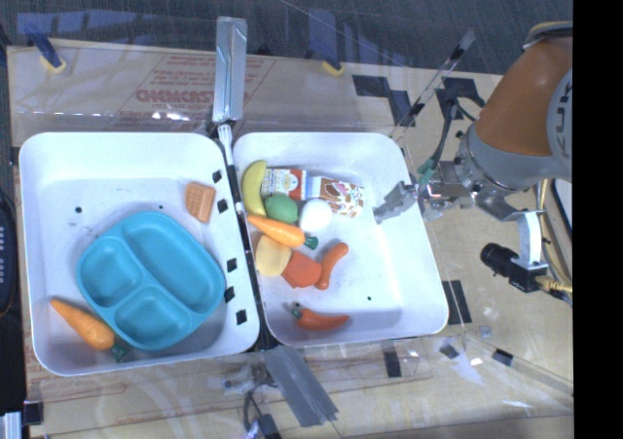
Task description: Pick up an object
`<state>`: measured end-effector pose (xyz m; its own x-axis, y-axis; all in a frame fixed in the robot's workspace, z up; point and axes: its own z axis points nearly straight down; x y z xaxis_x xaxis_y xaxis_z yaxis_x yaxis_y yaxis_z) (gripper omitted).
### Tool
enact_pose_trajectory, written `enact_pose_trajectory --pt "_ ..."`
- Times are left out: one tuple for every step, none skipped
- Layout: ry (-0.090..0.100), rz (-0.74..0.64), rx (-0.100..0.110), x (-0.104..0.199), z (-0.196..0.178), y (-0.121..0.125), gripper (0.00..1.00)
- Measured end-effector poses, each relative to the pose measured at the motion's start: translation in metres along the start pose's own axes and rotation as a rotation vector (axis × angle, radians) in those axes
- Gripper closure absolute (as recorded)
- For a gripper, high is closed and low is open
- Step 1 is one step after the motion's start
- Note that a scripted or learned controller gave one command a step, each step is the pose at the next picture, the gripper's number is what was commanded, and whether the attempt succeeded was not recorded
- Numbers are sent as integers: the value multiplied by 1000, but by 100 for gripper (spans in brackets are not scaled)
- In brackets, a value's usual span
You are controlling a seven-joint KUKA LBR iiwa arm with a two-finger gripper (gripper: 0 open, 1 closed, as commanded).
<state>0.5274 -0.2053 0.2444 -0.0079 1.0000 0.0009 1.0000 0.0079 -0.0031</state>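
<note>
Bench (487, 330) bears two white bins (58, 150).

Arm (531, 101) – big rounded orange band, glossy, with a grey shell beside it carrying part of a dark letter mark. Below the orange, a grey ring and silver metal wrist block with brackets. Tool (397, 201) – small, grey metal, angular, with a tiny green spot near its base. Thin dark cables and rods run up behind the wrist. A black cylindrical piece hangs below, by a white bracket.
</note>
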Motion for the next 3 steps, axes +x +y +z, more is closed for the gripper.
enact_pose_trajectory --pt "1 -16 -3 53 152 -46 0" --pt "0 -20 -3 52 143 -45 100" --pt "-1 -266 -3 12 152 -50 100"
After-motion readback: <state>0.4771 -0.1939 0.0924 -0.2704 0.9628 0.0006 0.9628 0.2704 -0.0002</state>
